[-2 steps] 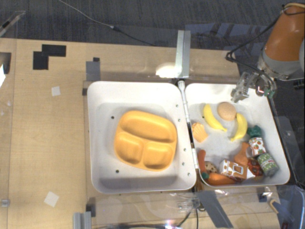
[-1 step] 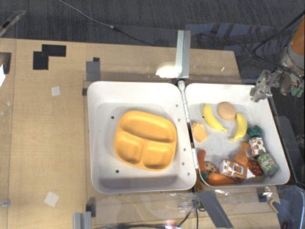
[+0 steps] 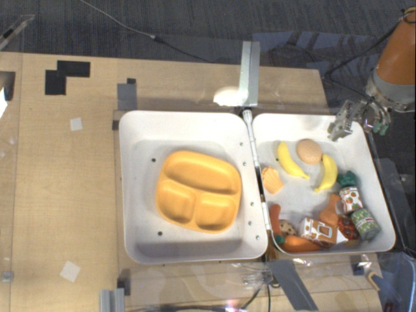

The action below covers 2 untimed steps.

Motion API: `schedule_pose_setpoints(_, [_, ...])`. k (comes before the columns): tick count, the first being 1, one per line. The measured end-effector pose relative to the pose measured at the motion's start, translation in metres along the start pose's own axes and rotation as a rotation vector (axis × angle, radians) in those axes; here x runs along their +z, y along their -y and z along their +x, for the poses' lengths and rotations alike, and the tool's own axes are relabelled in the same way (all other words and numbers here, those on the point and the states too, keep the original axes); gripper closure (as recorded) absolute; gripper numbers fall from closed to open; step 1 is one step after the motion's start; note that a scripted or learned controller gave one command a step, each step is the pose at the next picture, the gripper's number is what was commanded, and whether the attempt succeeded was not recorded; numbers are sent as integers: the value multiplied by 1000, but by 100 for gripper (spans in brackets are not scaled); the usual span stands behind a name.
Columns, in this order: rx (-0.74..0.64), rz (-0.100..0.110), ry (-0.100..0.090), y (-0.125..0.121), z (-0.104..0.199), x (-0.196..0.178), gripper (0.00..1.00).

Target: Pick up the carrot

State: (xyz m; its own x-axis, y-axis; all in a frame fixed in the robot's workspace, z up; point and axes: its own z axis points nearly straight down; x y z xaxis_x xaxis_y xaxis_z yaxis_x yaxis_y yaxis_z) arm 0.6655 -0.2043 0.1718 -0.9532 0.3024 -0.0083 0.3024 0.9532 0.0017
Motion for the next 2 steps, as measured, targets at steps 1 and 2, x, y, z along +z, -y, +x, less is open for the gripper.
schedule_pose_setpoints(1, [37, 0, 13, 3, 5, -71, 100])
schedule_pose_setpoints(2, [75, 0, -2, -1, 2, -16, 100])
